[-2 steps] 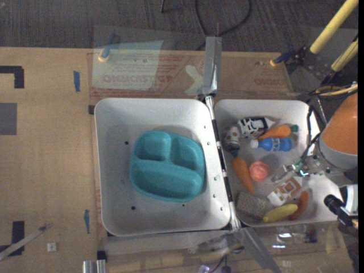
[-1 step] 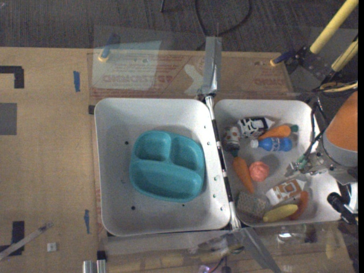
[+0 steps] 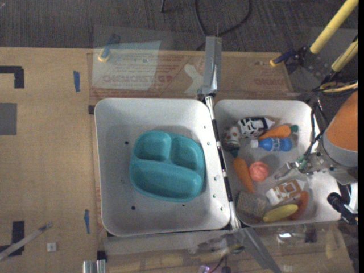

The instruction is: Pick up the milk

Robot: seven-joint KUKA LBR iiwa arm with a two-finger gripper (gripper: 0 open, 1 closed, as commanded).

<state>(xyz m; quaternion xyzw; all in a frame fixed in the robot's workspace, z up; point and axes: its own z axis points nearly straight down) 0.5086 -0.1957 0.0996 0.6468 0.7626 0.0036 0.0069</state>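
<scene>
Tool (image 3: pixel 300 165) apparently empty, above bin (image 3: pixel 310 108)

Milk (image 3: pixel 254 126) lying in right bin (image 3: pixel 324 216), claw (image 3: pixel 297 166) nearby.

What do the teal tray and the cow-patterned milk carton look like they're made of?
The teal tray looks like moulded plastic: one even colour, rounded compartments, a soft sheen. The milk carton seems a toy, probably plastic with printed black-and-white patches, though it is too small to be sure.
</scene>
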